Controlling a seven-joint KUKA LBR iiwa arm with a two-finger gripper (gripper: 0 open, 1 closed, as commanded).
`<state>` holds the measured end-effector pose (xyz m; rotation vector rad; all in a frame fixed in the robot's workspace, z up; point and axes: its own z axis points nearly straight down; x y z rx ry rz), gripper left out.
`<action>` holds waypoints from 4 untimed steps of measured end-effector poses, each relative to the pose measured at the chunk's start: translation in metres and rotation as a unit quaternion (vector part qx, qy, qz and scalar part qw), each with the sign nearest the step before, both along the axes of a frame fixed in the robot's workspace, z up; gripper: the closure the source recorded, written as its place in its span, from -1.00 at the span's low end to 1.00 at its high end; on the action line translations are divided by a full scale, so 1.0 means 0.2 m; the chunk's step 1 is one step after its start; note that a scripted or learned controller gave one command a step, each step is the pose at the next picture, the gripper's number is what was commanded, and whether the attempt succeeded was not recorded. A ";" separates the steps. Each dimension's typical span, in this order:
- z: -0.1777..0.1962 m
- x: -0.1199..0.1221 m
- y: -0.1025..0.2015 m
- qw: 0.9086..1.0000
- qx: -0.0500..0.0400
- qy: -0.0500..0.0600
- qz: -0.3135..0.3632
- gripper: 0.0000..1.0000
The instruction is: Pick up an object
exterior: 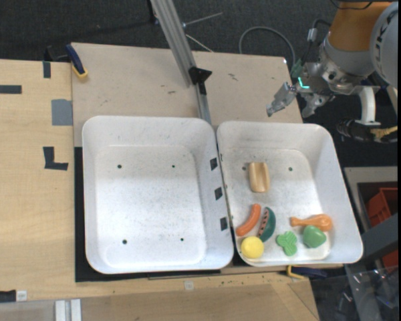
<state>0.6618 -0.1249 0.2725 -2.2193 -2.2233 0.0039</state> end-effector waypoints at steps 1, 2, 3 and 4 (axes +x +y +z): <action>0.00 0.00 0.00 1.000 0.000 0.000 0.000 -1.00; -0.22 -0.01 0.00 1.000 0.000 0.002 0.000 -1.00; -0.44 -0.03 -0.01 1.000 0.000 0.002 0.000 -1.00; -0.77 -0.05 0.01 1.000 0.001 0.003 0.000 -1.00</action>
